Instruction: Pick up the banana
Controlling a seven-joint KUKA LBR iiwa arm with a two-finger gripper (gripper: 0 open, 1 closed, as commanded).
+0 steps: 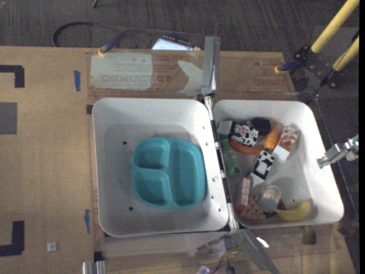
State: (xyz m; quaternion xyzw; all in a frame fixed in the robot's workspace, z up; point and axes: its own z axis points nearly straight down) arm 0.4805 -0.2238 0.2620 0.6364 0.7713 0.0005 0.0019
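The banana (295,211) lay in the near right corner of the right bin (319,131), yellow and gently curved, just beside a small upright can (270,198) with a pale lid. Going from the left, the left bin (108,130) held a teal divided tray (169,172) with three compartments, sitting flat near its middle. Past the divider between the bins, the right bin was crowded along its left half: a green packet (231,163) against the left wall, a reddish carton (245,190) near the can, and above these a black-and-white cow-patterned carton (244,134) with a dark object (261,124) just beside it. A long orange carrot-like piece (258,146) curved beneath that carton, and a second cow-patterned carton (263,164) stood tilted below it. A white carton with a red-brown end (287,142) leaned to the right of the carrot. My gripper (337,152) hung at the right rim of that bin, well apart from the banana and above it in the view, nothing visibly between its fingers; whether they stood apart or together I could not tell at that small size.
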